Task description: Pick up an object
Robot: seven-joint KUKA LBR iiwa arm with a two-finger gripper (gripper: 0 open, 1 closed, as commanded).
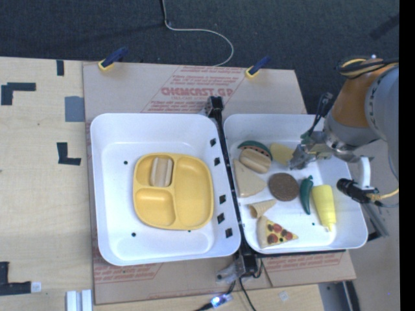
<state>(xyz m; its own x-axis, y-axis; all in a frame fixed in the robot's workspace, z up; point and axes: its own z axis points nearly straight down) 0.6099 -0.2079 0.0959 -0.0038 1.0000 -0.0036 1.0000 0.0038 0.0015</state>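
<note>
A round brown cookie [283, 186] is seen in the right bin [355, 238], at seven o'clock from the hand [301, 155] and near it. Whether the hand is clenched cannot be told. Counted: one cookie, one yellow plate [188, 196], two bins.
</note>
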